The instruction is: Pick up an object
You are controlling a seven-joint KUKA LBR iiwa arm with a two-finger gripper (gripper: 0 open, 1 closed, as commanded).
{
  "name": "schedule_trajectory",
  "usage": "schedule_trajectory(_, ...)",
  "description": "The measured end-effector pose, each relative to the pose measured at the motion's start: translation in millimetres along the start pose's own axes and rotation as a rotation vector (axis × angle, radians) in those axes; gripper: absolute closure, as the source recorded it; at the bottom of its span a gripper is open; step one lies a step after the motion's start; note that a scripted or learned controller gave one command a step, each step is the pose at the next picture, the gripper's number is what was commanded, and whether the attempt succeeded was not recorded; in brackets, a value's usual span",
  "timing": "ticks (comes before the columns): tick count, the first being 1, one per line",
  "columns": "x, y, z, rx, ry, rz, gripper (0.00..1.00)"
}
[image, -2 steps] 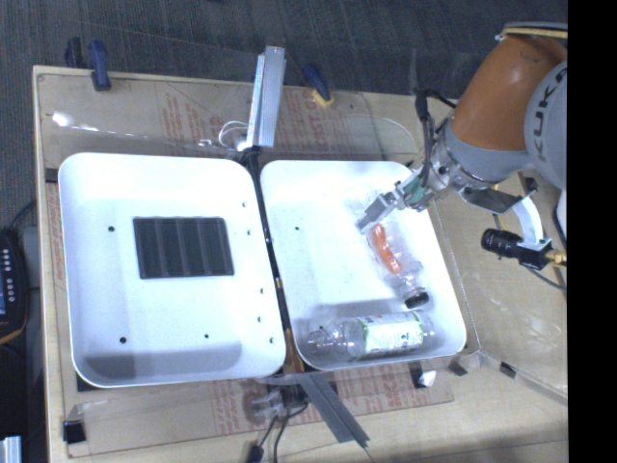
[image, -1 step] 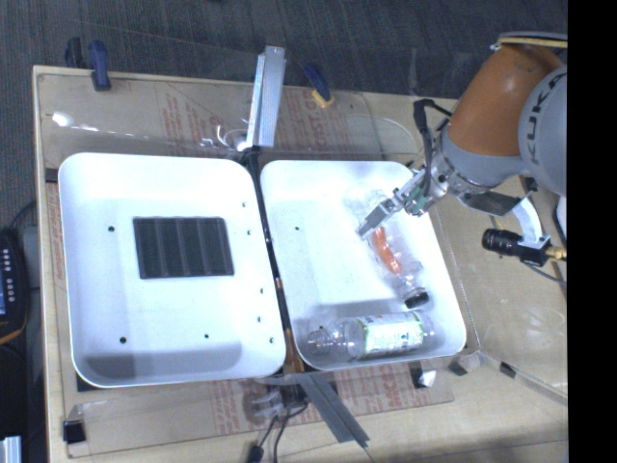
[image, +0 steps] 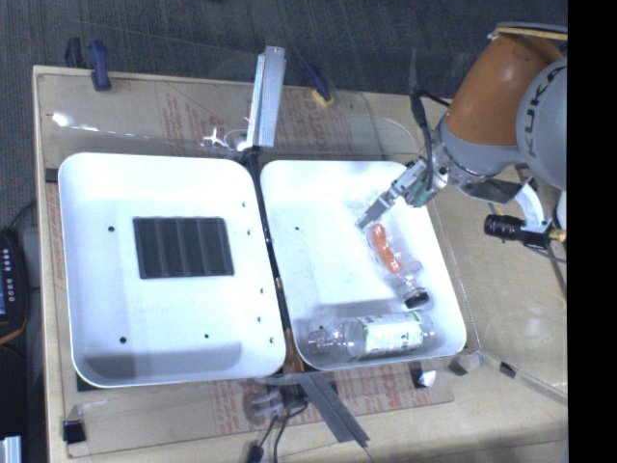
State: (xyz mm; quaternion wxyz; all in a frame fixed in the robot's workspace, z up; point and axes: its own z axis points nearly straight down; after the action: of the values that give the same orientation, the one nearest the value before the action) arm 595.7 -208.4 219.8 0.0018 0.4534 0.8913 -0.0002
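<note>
My gripper [image: 375, 213] reaches in from the right and hangs over the upper middle of the right bin [image: 318, 186]. Just below its tip lies a small clear bottle [image: 393, 258] with orange contents and a black cap, pointing down and to the right. Whether the gripper touches that bottle's top end I cannot tell. A larger clear plastic bottle [image: 371, 337] with a pale label lies on its side along the right bin's front wall. A dark grey ribbed rectangular block [image: 182, 247] lies flat in the middle of the left bin [image: 96, 186].
The two bins meet at a dark seam [image: 268, 249] down the middle. A metal bar [image: 265, 97] stands behind the bins and another strut [image: 328, 415] sits at the front. Blue clamps [image: 97, 63] hold the bench sheet at the back left.
</note>
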Motion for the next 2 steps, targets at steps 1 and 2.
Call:
schedule_trajectory(1, -8.3, 10.9, 13.8, -0.001, -0.001, -0.037, 0.0)
schedule_trajectory(2, -2.3, 3.7, 19.0, 0.003, 0.005, -0.089, 0.0)
